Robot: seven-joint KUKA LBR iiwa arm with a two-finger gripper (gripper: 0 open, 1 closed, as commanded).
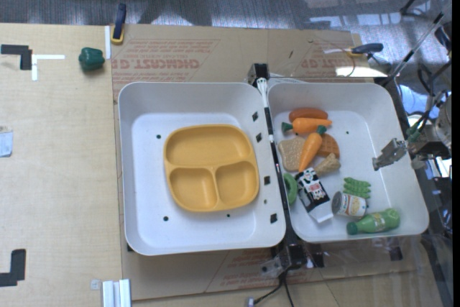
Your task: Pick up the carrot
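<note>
Two carrots [310, 136] mid-bin, gripper [388, 154] near right bin's [338, 91] right wall.

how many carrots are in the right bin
2, both in the right bin, toward its far left. One carrot lies flat just below an orange sausage-like piece; the other carrot slants across the bread slices. Nothing suggests more underneath.

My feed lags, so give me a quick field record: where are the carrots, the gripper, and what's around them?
carrots: two in right bin, one lying across, one leaning over bread
sausage: beside upper carrot
gripper: over right bin's right side, apart from the carrots, holding nothing
near front: milk carton, can, green bottle
left bin: yellow tray
</note>
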